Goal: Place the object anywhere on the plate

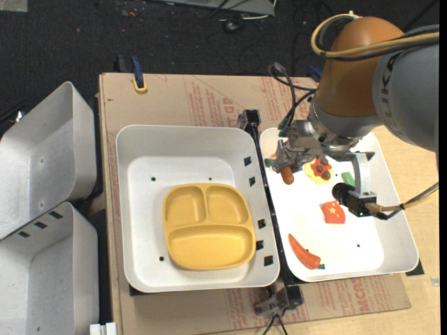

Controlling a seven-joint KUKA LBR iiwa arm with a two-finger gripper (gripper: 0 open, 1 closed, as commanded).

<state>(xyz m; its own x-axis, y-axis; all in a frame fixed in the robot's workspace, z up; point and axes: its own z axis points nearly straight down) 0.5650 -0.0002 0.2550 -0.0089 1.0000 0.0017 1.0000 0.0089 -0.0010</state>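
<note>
Yellow three-compartment plate [208, 226] sits in left bin [133, 187], near its front edge. Right bin [398, 253]: hand [293, 160] low over the back-left corner, an orange sausage-like piece [287, 175] right at its tip; can't tell if the hand is spread or pinching it. Yellow-and-red toy [320, 169] just right of the hand, red chunk [334, 213] mid-bin, chili pepper [305, 252] near the front-left. Bins on a brown worktop [181, 96]; dark floor [63, 33] behind.
</note>
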